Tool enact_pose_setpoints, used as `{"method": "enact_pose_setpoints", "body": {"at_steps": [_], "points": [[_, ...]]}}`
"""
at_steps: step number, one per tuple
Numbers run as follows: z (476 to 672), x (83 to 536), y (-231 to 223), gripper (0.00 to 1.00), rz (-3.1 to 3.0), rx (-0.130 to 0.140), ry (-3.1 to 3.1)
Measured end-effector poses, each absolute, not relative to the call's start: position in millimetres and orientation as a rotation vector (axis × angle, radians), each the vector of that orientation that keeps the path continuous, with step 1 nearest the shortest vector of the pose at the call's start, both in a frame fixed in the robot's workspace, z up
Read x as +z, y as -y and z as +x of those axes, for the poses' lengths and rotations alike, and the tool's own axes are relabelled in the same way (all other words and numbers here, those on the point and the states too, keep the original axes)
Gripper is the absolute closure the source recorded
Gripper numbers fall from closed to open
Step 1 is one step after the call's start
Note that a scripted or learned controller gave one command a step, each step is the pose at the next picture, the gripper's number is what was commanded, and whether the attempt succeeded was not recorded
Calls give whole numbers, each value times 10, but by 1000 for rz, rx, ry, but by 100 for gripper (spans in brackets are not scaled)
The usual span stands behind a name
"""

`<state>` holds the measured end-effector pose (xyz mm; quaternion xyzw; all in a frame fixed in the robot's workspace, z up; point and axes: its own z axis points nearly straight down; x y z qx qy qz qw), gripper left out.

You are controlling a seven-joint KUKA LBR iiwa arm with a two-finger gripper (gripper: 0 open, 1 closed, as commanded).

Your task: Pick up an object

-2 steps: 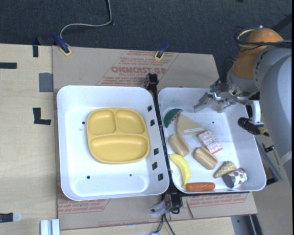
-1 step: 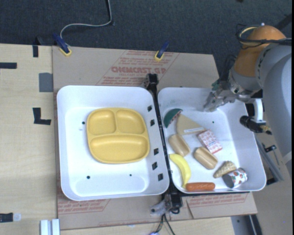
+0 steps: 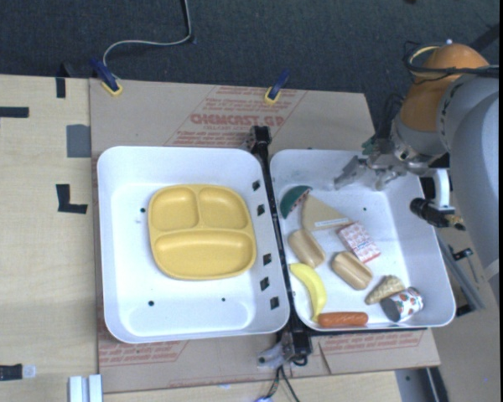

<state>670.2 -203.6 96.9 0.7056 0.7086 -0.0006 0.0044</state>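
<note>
Gripper (image 3: 362, 172) hovering over right bin's (image 3: 426, 262) back corner, fingers spread, gripping nothing. Risk: closing here, well apart from cheese wedge (image 3: 320, 212), missing everything.

The bench (image 3: 33, 224) bears a cardboard sheet (image 3: 226, 115); on the sheet, two white bins (image 3: 117, 224) sit side by side.

Bench top (image 3: 33, 249) light wood, dark tape marks at left. Brown cardboard sheet (image 3: 226, 115) with red printed lettering laid on bench, held by two blue-yellow clamps (image 3: 107, 79) at far edge. Dark carpet floor (image 3: 277, 15) beyond bench. White cable (image 3: 163, 36) trailing across carpet. Lighting even.
</note>
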Motion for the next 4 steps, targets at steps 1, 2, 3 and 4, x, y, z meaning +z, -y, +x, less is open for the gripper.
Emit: {"method": "enact_pose_setpoints", "body": {"at_steps": [1,2,3,4], "points": [[6704,1071,2035,100,2208,-4,-2220],[6703,1066,2031,0,2208,-5,-2221],[6693,865,2008,0,2216,-2,-2222],[6700,969,2010,100,2211,-2,-2219]]}}
